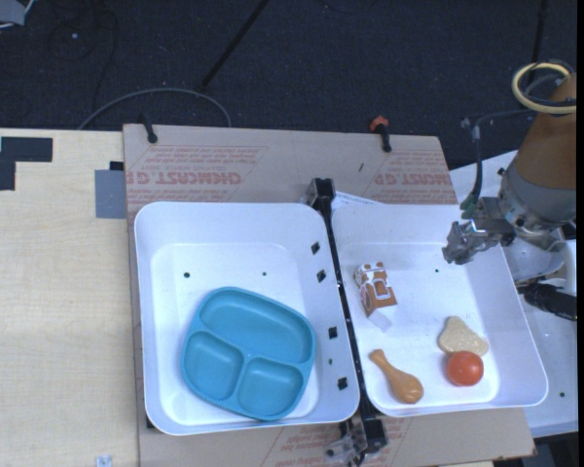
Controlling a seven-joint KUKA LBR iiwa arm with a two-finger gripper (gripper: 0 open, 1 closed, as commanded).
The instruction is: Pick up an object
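Surface: pale wooden bench (pixel 49 290), two shallow white plastic bins (pixel 234 224).
Claw (pixel 459 245): over right bin's edge, poised for picking; spread unclear.
Targets: small round red tomato (pixel 465 368), loose, reachable.

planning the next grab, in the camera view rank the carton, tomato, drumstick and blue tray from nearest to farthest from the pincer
1. carton, middle of the right bin, left of and below the pincer
2. tomato, right bin's near right corner; about as close as the carton, hard to call
3. drumstick, right bin's near edge
4. blue tray, left bin
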